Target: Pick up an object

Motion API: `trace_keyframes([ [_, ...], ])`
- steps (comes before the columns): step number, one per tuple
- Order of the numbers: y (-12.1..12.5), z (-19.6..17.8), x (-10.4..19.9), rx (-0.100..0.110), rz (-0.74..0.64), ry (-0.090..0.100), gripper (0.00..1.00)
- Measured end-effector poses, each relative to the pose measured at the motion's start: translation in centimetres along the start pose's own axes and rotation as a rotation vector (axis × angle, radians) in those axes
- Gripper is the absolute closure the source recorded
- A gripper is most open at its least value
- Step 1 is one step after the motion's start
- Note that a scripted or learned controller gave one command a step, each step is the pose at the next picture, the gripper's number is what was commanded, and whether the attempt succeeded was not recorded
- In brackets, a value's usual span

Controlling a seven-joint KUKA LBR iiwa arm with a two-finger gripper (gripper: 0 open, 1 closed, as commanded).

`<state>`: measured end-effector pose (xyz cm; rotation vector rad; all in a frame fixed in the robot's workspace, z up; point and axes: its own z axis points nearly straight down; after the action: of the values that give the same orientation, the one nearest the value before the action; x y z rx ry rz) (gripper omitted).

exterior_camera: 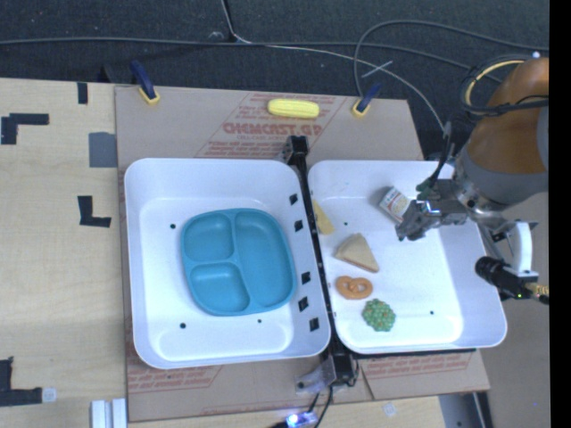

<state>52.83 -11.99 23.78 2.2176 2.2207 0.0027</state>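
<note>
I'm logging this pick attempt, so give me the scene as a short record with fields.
left bin: blue divided plate
right bin: cheese wedge, pretzel, green broccoli, small packet
outside bins: yellow corn on the cardboard
gripper: over right bin, beside the packet
grasp: cannot tell

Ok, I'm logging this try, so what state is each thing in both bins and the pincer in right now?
blue divided plate: flat in the left bin, compartments bare
cheese wedge: lying in the right bin
pretzel: lying flat, right bin
green broccoli piece: resting near the right bin's front
small grey packet: lying beside the pincer
pincer: low over the right bin
yellow corn: on the cardboard behind the bins
</note>
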Motion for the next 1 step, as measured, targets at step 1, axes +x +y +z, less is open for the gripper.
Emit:
trace_keyframes([
  [1,1.54,1.15,4.49,0.005,-0.003,0.002,1.00],
])
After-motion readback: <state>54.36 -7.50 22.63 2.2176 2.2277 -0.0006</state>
